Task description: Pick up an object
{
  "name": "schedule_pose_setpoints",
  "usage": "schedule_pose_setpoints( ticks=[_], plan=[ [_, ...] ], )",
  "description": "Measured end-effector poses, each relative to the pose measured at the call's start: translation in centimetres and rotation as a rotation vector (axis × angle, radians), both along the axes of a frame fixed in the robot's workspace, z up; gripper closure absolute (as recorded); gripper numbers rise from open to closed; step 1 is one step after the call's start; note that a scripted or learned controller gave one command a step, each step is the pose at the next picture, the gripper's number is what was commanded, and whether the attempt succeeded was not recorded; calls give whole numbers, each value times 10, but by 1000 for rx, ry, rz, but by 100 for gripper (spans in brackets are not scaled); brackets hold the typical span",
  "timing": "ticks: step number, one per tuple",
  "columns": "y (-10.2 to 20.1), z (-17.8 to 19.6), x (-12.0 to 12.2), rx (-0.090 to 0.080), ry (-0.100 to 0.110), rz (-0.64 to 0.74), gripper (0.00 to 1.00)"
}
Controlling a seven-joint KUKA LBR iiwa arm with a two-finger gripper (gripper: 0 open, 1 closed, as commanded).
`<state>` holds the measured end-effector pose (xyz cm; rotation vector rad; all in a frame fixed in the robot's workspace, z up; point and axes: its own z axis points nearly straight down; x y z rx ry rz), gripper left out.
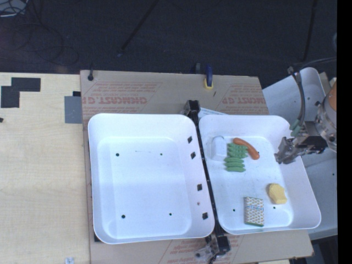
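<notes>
Hovering over the right bin's (308, 202) right rim: claw (286, 153), can't tell its opening, nothing visibly gripped. Orange carrot (246, 148) and green pea pods (236, 162) near that bin's far edge; yellow piece (277, 193) and green-patterned sponge (253, 211) toward its near-right corner.

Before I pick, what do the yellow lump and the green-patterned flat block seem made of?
Yellow rounded lump: probably soft foam or rubber, matte with no glare. Green-patterned flat rectangular block: likely sponge or printed foam, speckled and dull. Too small to be sure.
</notes>
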<state>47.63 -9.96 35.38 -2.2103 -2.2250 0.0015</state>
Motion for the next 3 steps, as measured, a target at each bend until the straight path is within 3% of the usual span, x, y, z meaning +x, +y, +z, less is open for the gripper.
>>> schedule_pose_setpoints(
  ticks=[1, 2, 3],
  plan=[
    [81, 54, 0, -1, -7, 3, 100],
    [97, -21, 41, -3, 4, -2, 100],
    [58, 6, -2, -3, -1, -10, 100]
  ],
)
